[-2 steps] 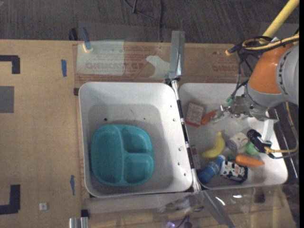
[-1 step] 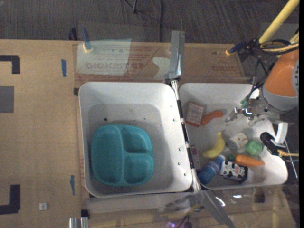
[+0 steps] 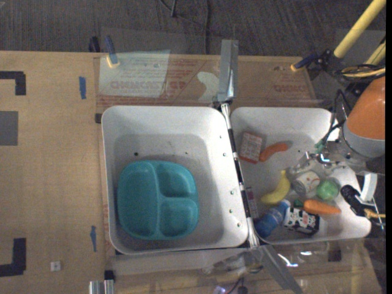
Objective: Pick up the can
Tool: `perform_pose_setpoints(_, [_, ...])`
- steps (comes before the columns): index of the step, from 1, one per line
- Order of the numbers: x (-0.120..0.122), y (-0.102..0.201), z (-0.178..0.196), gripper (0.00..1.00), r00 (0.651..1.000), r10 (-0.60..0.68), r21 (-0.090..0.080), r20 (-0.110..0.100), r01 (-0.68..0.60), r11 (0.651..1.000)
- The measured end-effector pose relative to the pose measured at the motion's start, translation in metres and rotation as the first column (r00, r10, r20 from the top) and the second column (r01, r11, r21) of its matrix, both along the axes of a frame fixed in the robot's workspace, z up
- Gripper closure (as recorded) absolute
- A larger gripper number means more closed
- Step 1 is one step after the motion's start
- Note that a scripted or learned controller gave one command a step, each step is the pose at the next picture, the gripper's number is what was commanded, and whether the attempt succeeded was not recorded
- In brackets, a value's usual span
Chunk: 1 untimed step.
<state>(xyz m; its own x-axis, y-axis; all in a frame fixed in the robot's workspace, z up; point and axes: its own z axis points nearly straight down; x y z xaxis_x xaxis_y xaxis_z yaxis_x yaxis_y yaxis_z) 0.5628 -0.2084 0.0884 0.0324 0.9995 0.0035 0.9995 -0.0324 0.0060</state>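
The can (image 3: 305, 180), silver-white and lying on its side, rests in the right bin (image 3: 278, 122) near its middle right. My gripper (image 3: 316, 159) hangs just above and slightly behind the can, at the end of the grey arm with the orange band (image 3: 369, 116) that reaches in from the right. The wrist hides part of the bin's right wall. I see nothing lifted off the bin floor.
Around the can lie a yellow banana (image 3: 277, 190), a green ball (image 3: 327, 190), an orange carrot (image 3: 322, 207), a black-and-white carton (image 3: 301, 221), a blue bottle (image 3: 270, 220), a brown packet (image 3: 250, 146) and a red sausage (image 3: 274, 151). The left bin (image 3: 162, 124) holds a teal divided plate (image 3: 157, 199).
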Motion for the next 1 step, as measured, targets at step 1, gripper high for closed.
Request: perform_pose_setpoints(1, [0.0238, 0.0104, -0.0009, 0.00, 1.000, 0.029, -0.008, 0.001, -0.029, 1.000])
